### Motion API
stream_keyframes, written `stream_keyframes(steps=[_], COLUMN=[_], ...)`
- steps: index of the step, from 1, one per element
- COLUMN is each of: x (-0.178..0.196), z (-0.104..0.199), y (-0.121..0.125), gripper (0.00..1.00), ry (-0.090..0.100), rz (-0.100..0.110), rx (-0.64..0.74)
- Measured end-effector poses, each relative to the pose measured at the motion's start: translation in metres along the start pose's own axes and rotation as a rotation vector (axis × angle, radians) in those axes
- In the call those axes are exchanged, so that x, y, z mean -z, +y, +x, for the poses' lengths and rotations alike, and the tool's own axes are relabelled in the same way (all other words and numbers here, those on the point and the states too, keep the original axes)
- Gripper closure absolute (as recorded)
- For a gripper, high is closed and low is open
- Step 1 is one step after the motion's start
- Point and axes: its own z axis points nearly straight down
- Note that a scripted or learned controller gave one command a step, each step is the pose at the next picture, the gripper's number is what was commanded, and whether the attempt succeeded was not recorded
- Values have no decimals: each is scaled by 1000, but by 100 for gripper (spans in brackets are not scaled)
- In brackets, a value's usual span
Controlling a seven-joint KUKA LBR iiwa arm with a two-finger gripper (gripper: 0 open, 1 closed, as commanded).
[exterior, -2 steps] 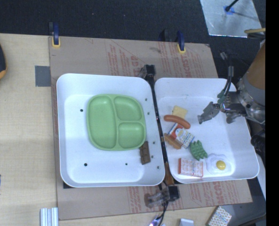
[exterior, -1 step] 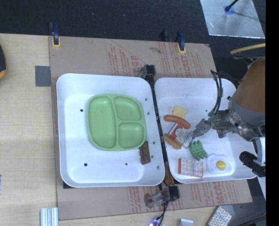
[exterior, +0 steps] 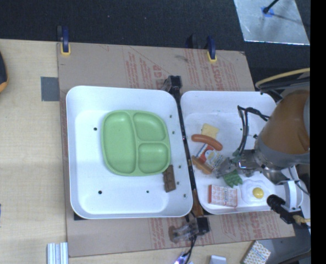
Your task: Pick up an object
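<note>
My gripper point(exterior: 227, 167) is low in the right bin point(exterior: 228, 100), at the end of the grey and orange arm point(exterior: 283, 131) that comes in from the right. It sits among a small cluster of toy food. A green leafy piece point(exterior: 233, 179) lies just below it, and a mixed orange and white piece point(exterior: 205, 161) just to its left. A sausage point(exterior: 207, 142) and a yellow cheese slice point(exterior: 209, 130) lie further up. A small printed carton point(exterior: 223, 195) and a fried egg point(exterior: 257, 192) rest near the bin's front wall.
The left bin point(exterior: 80, 147) holds a green divided plate point(exterior: 135, 142) and a small brown block point(exterior: 169, 179) near its right wall. Black cables point(exterior: 245, 125) hang beside the wrist. Clamps point(exterior: 211, 48) hold the cardboard sheet under the bins.
</note>
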Motion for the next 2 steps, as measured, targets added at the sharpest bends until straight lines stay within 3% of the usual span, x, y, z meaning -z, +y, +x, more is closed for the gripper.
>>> stream_keyframes(steps=[1,2], x=[15,104], z=[-1,93], y=[1,95], gripper=[100,100], ry=[-2,-1], rz=[-4,-21], rx=[2,9])
